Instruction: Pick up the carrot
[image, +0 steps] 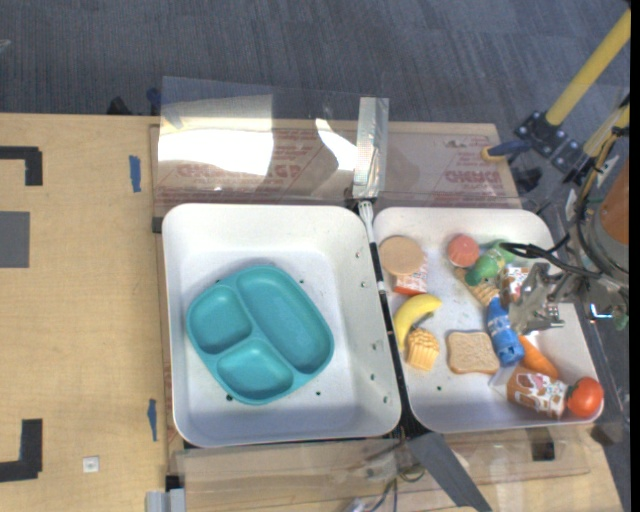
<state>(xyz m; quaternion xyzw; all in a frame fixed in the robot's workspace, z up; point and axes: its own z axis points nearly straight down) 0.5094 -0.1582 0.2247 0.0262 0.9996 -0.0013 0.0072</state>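
The carrot (539, 357) lies unlifted in the right bin (440, 400), between blue bottle (504, 336) and tomato (584, 397). The gripper (530, 303) hovers just above it; its opening cannot be judged. Pickup remains outstanding.

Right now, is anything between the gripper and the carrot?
Partly. The carrot lies in the right bin, wedged between a blue bottle on its left and a carton below it. The gripper sits just above them. The bottle touches the carrot, crowding a grasp from that side.
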